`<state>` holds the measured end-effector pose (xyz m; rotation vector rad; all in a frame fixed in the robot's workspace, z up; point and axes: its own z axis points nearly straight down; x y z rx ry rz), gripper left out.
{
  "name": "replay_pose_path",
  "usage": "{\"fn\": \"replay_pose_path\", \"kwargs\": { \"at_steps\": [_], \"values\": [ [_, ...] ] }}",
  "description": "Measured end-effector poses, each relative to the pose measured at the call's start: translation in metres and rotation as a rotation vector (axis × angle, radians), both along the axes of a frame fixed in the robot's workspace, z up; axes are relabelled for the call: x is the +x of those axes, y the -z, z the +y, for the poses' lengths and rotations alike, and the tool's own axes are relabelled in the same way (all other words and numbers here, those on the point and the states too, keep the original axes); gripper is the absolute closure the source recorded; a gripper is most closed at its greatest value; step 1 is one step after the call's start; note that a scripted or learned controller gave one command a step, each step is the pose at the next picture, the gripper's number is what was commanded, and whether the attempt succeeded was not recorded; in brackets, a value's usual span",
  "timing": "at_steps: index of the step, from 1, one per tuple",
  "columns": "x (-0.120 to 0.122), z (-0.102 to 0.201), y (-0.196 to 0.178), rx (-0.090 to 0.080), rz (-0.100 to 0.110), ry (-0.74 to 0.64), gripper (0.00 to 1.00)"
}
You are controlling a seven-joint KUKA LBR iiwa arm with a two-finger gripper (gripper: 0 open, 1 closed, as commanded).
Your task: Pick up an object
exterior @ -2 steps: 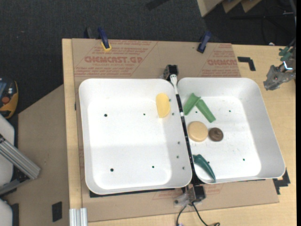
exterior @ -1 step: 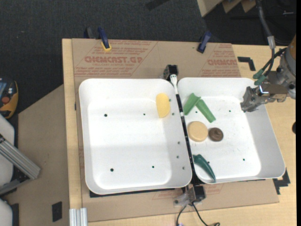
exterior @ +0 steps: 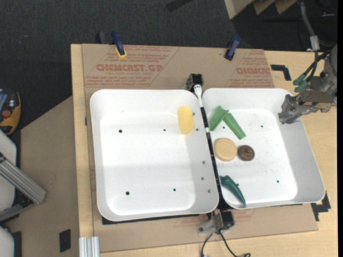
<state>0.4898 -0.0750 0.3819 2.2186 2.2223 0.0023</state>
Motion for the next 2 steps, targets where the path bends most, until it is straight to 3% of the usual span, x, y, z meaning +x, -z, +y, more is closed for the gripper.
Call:
{"fn": "replay_pose_path", "kwargs": {
  "at_steps": [1, 2],
  "values": [
    [-0.012, 0.087, 0.087, 0.003, 0.013, -0.007, 1.00],
    [-0.010, 0.137, 0.045, 0.002, -0.003, -0.005, 1.00]
  ]
}}
